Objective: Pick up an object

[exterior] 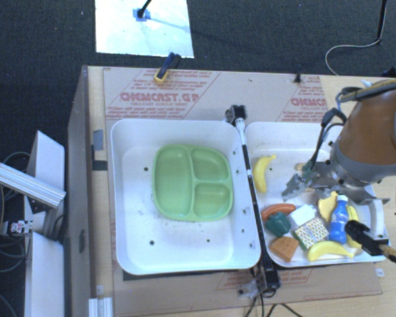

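Toy pile (310, 233) (right bin), below claw (297, 185)

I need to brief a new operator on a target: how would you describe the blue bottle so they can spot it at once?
Look in the right bin, the one the arm reaches into, not the one holding the green tray. Go to the pile of toys in its near right corner. The blue bottle stands among yellow pieces there, just right of the checkered block; it is the only blue item, with a white cap.
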Tool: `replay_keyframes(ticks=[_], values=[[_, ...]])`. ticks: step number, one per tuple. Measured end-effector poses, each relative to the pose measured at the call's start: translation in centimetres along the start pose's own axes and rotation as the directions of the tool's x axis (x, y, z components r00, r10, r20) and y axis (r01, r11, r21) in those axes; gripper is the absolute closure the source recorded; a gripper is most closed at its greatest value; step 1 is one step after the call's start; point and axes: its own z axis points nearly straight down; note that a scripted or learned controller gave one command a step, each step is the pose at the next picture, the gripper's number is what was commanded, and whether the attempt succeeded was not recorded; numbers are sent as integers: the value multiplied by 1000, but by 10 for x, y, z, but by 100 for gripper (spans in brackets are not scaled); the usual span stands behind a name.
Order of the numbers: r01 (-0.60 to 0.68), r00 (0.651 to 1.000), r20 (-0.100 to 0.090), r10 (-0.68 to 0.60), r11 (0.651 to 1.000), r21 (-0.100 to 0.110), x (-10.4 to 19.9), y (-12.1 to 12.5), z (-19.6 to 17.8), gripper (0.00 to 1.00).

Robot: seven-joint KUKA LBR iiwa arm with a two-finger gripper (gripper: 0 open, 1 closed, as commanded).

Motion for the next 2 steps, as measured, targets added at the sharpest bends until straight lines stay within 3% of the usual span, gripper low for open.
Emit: replay_keyframes(ticks=[1,2], values=[[-1,1000,0,1,1000,2,-14,72,98,0],[1,1000,0,-1,1000,-2,-15,121,107,0]])
